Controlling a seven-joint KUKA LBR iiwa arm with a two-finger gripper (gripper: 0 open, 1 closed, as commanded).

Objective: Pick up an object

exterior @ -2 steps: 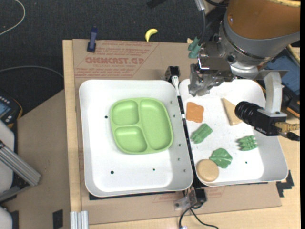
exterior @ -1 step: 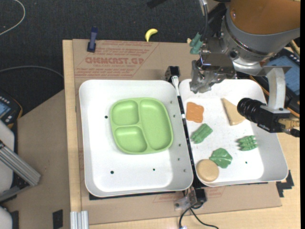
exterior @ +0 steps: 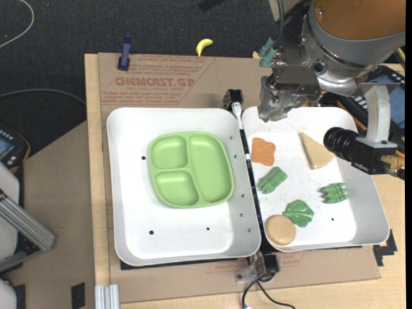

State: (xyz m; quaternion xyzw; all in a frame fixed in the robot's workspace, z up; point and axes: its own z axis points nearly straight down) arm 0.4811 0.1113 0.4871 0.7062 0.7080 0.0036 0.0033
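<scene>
Dark carpet surrounds a cardboard-topped bench on which we see two shallow white bins side by side. Largest in view, the grey arm with its orange band reaches in over the right bin, its gripper hanging above that bin's far left corner with nothing between the fingers; we cannot tell whether they stand apart or together. The left bin carries a green divided tray. In the right bin lie six small pieces: a tan wedge, an orange piece, a round tan disc, and three green pieces, all apart except the disc and one green piece, which touch. We judge the orange piece, just in front of the gripper, the likeliest target: it sits flat and roughly square, with no marked long axis, so finger alignment matters little. Doing the step well means, we think, centring over it, staying off the bin wall beside it, and descending straight before closing.
</scene>
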